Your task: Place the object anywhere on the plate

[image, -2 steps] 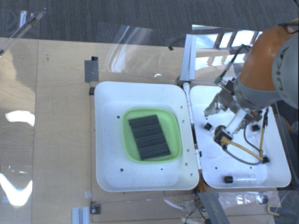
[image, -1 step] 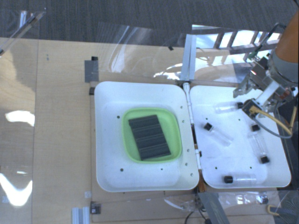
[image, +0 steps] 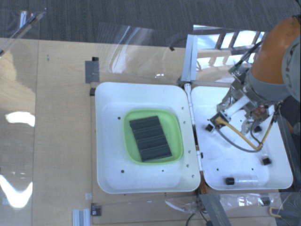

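The gripper (image: 233, 113) hangs over the right bin (image: 277, 171), in the right of the frame. From here I cannot tell whether it grasps anything, for it is a tangle of brackets and a yellow cable (image: 242, 136). The arm (image: 277, 55) comes in from the upper right, its orange band bulking large, wrist tipped down and left toward the bin's upper half. The dark ribbed block (image: 150, 138) lies flat on the green plate (image: 175, 126), in the middle of the left bin (image: 108, 173), well apart from the gripper.
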Controlling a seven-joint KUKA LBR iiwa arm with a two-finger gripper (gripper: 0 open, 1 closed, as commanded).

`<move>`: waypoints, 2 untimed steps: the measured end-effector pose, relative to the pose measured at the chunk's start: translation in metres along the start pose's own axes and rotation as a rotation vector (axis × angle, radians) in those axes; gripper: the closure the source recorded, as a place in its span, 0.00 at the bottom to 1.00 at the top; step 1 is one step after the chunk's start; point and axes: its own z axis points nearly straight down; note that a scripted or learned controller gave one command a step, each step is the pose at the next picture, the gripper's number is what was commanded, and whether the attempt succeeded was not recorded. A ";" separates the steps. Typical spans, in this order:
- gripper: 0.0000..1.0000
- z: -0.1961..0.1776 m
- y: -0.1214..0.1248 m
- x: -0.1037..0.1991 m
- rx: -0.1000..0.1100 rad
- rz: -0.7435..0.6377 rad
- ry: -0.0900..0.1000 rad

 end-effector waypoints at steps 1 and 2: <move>0.00 0.056 0.086 -0.046 0.001 0.005 -0.002; 0.00 0.109 0.095 -0.110 0.001 0.016 -0.002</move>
